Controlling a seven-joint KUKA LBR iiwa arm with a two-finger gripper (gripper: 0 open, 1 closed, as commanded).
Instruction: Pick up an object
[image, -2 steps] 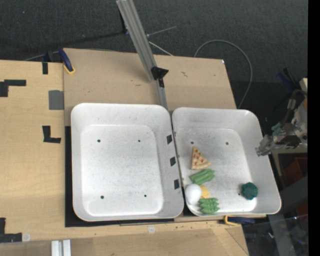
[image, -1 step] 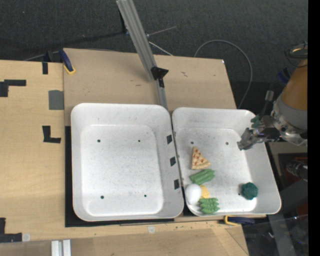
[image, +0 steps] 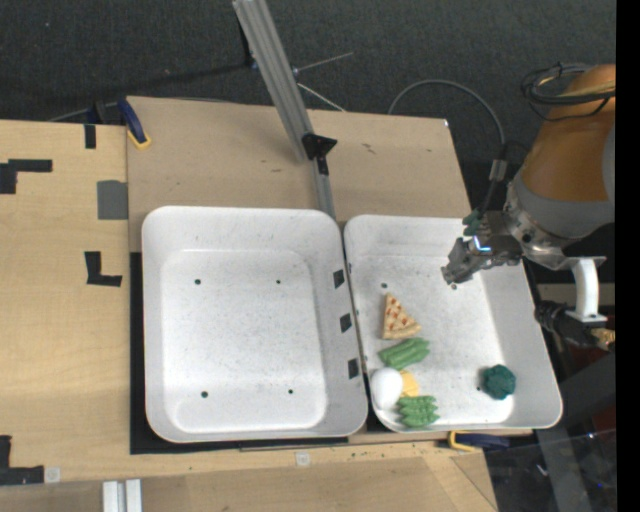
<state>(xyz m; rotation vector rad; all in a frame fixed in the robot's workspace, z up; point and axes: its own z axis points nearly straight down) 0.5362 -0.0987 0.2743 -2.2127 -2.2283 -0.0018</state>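
The right bin holds several small toy foods. A pizza slice lies near its middle left, with a green pea pod just below it. At the bin's front left corner sit a white egg, a small yellow piece and a green lumpy vegetable. A dark green broccoli-like piece rests at the front right. My gripper hangs over the bin's back right part, well above and right of the pizza slice, with nothing visible between its fingers.
The left bin lies beside the right one, divided by a ridge with black clips. A grey metal pole slants down to the bins' back edge. The arm's orange-banded body fills the right side.
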